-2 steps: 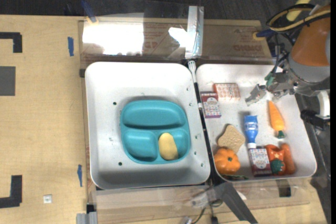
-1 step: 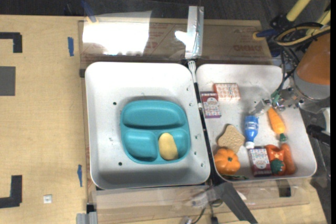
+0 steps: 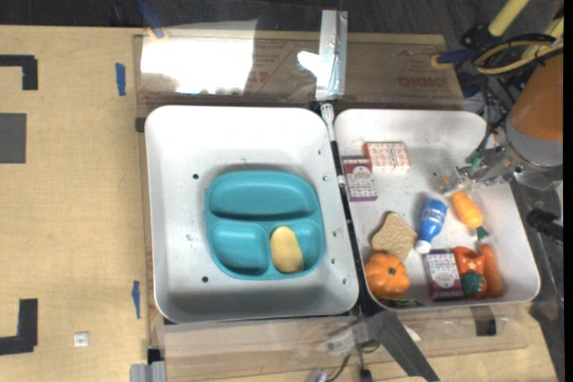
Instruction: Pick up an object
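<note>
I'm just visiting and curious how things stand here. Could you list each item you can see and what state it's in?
Teal divided plastic tray: flat in the left bin.
Yellow oval lemon-like toy: inside the tray's lower right compartment.
Blue and white small bottle: lying on its side in the right bin.
Orange toy pumpkin: upright, stem up.
Small orange carrot toy: lying loose, near the end effector.
Small red and white carton: lying flat.

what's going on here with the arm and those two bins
A robot arm reaches in from the right over the right bin, its gripper low near a small carrot. Nothing shows held yet. That bin also has a blue bottle, a pumpkin, a cracker and small cartons. The left bin holds a teal divided tray with a yellow lemon-like thing.
</note>
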Robot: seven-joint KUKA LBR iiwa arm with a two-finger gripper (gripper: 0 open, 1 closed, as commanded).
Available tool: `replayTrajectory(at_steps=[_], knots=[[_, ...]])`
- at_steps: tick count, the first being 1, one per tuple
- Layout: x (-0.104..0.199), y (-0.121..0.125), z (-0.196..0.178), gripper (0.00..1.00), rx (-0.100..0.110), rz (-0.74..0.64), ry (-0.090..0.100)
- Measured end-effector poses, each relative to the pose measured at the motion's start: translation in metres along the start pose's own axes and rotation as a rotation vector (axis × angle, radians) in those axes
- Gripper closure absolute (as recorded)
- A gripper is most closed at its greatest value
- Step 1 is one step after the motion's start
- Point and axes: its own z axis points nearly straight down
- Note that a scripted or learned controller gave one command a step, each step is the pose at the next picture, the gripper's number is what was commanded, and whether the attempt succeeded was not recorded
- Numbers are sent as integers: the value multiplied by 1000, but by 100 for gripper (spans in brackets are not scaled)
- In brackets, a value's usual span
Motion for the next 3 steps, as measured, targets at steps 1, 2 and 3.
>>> replayTrajectory(at_steps=[1,2,3], knots=[[-13,19,15,100,2,-103,-4],[78,98,-105,100,-7,-106,-5],[149,111,-100,100,7,-385,-1]])
